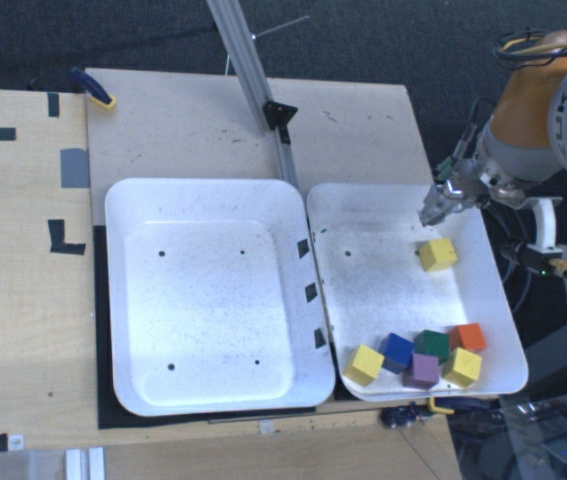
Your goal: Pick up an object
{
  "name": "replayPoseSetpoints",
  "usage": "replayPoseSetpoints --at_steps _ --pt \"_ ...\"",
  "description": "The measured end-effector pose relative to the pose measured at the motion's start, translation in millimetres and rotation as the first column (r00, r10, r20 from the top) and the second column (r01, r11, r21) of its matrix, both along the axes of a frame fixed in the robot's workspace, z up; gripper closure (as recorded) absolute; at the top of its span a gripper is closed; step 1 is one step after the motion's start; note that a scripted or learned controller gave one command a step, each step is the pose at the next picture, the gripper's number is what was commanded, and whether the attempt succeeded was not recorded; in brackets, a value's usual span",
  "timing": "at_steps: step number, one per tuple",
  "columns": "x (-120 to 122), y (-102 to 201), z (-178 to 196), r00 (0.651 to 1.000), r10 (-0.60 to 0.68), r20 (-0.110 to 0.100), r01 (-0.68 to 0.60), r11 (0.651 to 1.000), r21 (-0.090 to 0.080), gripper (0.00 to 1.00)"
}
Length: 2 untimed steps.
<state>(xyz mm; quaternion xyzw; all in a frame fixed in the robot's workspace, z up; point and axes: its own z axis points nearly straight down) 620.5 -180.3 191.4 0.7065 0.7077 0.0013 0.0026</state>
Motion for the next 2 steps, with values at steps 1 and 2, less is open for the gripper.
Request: replayPoseSetpoints --at_steps 1,2 --pt "0.5 0.5 12.8 1.0 0.0 -0.005 0.0 1.0 0.002 1.0" --pt "-0.5 54.2 25.4 1.0 0.005 -0.005 -0.005 1.0 0.004 1.0"
